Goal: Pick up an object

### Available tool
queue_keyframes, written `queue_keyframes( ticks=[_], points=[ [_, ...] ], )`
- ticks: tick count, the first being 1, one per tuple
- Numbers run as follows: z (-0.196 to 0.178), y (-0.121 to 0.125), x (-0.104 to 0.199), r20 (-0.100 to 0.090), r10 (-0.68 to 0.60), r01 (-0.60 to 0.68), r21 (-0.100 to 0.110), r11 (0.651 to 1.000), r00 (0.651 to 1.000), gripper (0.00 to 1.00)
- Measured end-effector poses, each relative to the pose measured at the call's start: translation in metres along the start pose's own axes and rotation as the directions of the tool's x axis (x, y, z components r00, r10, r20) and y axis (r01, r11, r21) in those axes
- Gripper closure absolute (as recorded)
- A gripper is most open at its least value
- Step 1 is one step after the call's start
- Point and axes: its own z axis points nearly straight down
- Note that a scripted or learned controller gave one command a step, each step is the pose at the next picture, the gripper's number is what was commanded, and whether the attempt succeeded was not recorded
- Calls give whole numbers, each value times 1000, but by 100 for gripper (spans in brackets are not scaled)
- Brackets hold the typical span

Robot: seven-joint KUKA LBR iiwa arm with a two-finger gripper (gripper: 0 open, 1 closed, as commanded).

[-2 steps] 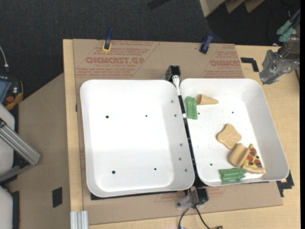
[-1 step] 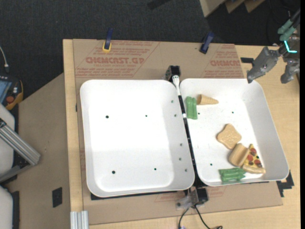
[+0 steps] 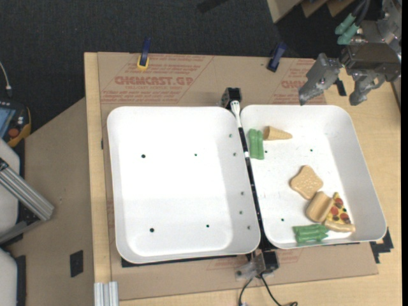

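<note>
Camera view showed the hand (image 3: 336, 87) hanging spread and empty above the right bin's (image 3: 357, 146) far edge, well apart from the toast slice (image 3: 306, 181) lying inside that bin.

Two blue clamps, one at upper left (image 3: 145, 53) and one at upper centre (image 3: 276, 56), sit on the printed cardboard sheet (image 3: 166, 78) covering the desk (image 3: 76, 171). A black clip (image 3: 231, 97) sits at the top of the frame's centre, and a cable (image 3: 255, 292) trails at lower centre.
</note>
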Motion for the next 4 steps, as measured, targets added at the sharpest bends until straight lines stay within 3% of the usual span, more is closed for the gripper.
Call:
queue_keyframes(
  ticks=[1,2,3,4],
  points=[
    [1,0,103,-2,-6,6,2,1000,1000,0],
    [-10,1,98,-1,3,-3,-2,1000,1000,100],
    [17,0,130,1,3,-3,9,1000,1000,100],
    [113,-1,90,4,11,-11,16,1000,1000,100]
  ],
)
